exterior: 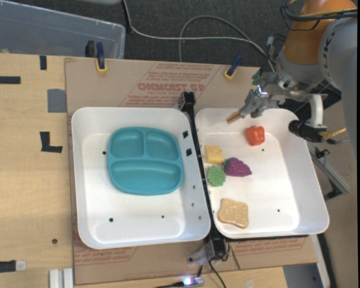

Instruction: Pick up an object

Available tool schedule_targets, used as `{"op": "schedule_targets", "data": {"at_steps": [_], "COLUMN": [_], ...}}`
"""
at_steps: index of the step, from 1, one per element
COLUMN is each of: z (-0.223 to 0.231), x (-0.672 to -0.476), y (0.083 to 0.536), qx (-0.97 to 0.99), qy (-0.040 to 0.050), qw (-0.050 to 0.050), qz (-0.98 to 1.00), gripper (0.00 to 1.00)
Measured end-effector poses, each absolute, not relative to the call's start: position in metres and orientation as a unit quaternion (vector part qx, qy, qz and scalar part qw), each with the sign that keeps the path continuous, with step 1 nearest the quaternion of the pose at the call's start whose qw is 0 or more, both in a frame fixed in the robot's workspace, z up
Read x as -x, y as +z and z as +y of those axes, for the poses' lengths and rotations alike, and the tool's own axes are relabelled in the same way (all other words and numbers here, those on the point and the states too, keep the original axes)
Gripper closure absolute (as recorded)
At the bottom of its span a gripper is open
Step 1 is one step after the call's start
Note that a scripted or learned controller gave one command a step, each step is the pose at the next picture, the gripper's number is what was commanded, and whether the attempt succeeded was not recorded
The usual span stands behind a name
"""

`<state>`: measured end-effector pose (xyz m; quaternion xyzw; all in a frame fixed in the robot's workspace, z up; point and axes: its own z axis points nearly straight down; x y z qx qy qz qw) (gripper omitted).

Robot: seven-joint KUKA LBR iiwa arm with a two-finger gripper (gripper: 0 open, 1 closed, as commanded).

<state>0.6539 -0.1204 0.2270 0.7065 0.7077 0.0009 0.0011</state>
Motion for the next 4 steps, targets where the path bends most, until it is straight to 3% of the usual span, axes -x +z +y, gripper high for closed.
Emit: {"op": "schedule_targets", "data": {"at_steps": [4], "z": [0.101], "x": [-0.594], "y": [0.233], "qx": [-0.705], "qy": [-0.0004], "qw": [-0.001], "qz": [0.709], "gripper": [1.00]}}
